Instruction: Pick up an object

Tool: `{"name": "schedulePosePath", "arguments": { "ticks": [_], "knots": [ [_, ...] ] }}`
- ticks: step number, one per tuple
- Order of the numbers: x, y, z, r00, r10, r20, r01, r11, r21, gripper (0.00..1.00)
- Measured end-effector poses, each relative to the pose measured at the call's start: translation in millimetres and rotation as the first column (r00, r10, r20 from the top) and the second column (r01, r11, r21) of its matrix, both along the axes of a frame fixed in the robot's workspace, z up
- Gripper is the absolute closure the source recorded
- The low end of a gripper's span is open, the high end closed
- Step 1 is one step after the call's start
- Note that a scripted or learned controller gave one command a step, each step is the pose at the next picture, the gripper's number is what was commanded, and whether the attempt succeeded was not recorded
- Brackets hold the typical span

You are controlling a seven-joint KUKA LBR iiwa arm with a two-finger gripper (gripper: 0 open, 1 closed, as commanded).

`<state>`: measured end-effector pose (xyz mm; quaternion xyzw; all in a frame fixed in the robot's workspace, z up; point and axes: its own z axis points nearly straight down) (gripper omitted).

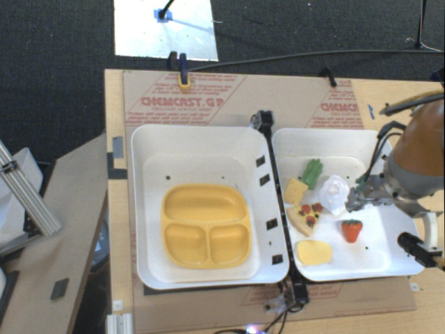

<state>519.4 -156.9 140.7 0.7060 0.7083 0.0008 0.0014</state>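
Note:
The right bin holds several small toy foods: a green piece, a yellow cheese wedge, a pizza slice, a pale yellow oval, a red strawberry-like piece and a clear crumpled wrapper. My gripper hangs low at the wrapper's right edge, just above the red piece. The arm's wrist hides its fingers.
The left bin carries a yellow divided tray. A black hinge strip runs between the bins. Clamps sit on the board's far edge, and a cable crosses behind the bins.

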Motion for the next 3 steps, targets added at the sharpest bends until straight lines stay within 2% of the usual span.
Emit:
{"name": "schedulePosePath", "arguments": {
  "ticks": [2,3],
  "knots": [
    [-5.8,-3.8,119.1,1.0,0.002,0.004,-0.002,1.0,-0.001,1.0],
    [15.3,43.5,123.1,1.0,0.006,0.002,-0.006,1.0,0.001,1.0]
  ]
}}
